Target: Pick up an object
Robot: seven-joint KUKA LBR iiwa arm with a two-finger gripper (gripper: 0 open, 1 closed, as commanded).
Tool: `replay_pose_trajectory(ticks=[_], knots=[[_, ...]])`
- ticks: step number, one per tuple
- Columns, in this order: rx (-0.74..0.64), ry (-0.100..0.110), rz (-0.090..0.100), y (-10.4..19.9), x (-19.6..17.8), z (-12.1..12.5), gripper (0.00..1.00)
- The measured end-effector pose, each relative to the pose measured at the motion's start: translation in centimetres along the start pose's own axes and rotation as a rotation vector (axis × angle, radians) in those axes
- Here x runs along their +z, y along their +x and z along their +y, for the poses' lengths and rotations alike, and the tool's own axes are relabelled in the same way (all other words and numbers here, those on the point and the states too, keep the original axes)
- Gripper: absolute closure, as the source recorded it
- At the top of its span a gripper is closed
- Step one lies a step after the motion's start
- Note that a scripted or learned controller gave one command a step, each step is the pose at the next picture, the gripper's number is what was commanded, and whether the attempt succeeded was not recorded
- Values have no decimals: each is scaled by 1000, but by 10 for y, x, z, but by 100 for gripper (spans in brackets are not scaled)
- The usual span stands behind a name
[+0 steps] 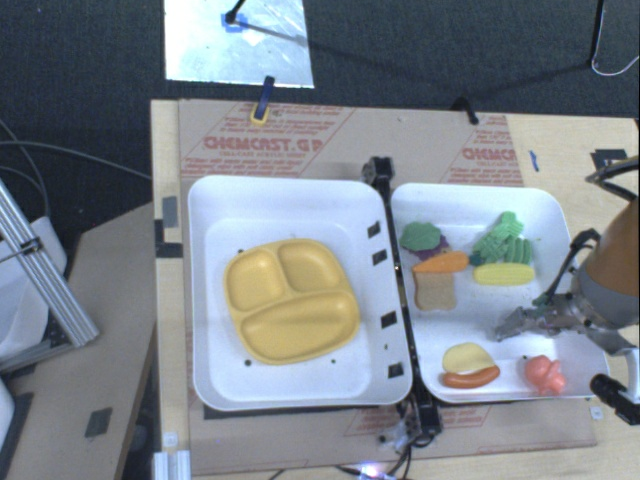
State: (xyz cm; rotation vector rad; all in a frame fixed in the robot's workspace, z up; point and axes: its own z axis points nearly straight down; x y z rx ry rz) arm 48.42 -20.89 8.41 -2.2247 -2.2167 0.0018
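Toy food items, right bin (560, 208): broccoli (422, 236), carrot (441, 263), bread slice (435, 290), green vegetable (503, 239), corn (503, 275), hot dog (470, 377), pink piece (544, 372). I see the gripper (512, 326) low between them, nothing held; whether the jaws are open I cannot tell. Left bin (210, 208): yellow divided plate (290, 300).

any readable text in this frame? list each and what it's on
"CHEMCAST G P" in red on the brown protective sheet under the two white bins, behind the left one.
A second red imprint of the same kind at, behind the right bin: partly cut off and blurred, not safely readable.
Nothing else legible.
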Motion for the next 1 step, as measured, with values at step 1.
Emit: replay_pose_trajectory(ticks=[1], knots=[[-11,-8,-1,21,-13,48,0]])
